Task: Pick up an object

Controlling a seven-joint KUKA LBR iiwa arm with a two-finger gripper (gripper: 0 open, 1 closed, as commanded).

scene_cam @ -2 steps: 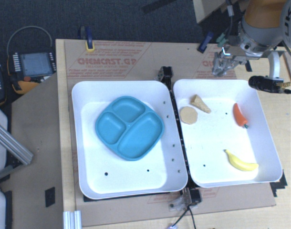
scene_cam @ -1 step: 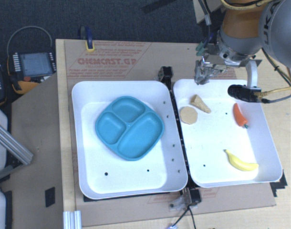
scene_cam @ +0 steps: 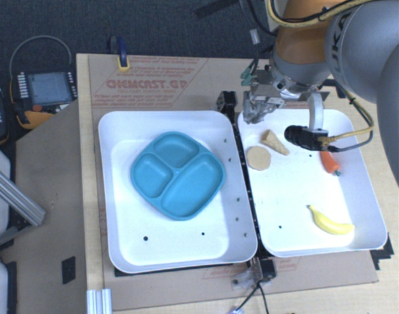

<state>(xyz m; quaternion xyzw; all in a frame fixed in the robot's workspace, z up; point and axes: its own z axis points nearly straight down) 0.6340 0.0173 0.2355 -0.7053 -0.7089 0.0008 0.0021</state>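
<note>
The right bin (scene_cam: 356, 195) holds a round tan biscuit (scene_cam: 258, 157), a tan wedge (scene_cam: 275, 142), a small orange carrot (scene_cam: 330, 162) and a yellow banana (scene_cam: 330, 223). My gripper (scene_cam: 255, 112) hangs over the bin's far left corner, just beyond the wedge and the biscuit. Nothing shows in it. The grey arm with its orange band comes in from the upper right above it.
A blue divided plate (scene_cam: 178, 174) lies in the left bin (scene_cam: 121, 241). A black fitting (scene_cam: 301, 136) with a yellow cable hangs from the arm over the right bin's far side, next to the carrot. The rims of the two bins meet below the gripper.
</note>
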